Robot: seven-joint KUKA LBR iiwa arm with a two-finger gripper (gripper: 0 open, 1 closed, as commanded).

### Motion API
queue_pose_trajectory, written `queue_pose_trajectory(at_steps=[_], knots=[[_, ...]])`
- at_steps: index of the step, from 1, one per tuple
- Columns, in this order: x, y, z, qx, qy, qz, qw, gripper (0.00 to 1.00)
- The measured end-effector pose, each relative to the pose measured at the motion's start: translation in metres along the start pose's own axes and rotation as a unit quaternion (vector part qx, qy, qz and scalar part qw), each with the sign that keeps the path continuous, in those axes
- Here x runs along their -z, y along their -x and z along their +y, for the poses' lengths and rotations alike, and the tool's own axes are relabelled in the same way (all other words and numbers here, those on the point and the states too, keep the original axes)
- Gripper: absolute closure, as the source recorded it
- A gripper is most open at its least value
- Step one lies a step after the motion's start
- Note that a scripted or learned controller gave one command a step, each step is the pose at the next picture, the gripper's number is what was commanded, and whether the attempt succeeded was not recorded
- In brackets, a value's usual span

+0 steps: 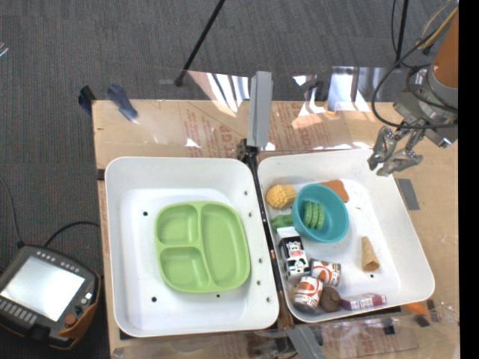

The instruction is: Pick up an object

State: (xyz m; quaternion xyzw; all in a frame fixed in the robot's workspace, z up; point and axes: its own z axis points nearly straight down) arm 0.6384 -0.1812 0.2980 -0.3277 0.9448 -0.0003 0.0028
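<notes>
The two shallow white bins (120, 200) appear as smooth, slightly glossy plastic. The green sectioned tray (202, 245) is matt plastic; the round teal bowl (322, 214) is glossier plastic. The brown tabletop (172, 129) looks like cardboard under shiny clear film. The dark floor (112, 28) resembles ribbed carpet.

Right bin's (408, 234) right half lies open around the cone (370, 253); toys crowd its left beside the teal bowl (322, 214).

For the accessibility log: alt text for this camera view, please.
The gripper hangs above the right bin's far corner, apart from the toys: a teal bowl, corn, a cone and cans. The left bin holds a green divided plate.
</notes>
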Motion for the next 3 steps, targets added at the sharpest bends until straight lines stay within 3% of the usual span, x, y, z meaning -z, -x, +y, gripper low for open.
queue_pose_trajectory(at_steps=[1,2,3], knots=[[-0.191,-0.007,0.010,0.038,-0.002,-0.002,0.9993,1.00],[-0.198,-0.086,0.109,0.012,-0.006,-0.005,0.9999,1.00],[-0.201,-0.031,0.112,-0.252,-0.008,-0.004,0.9678,1.00]])
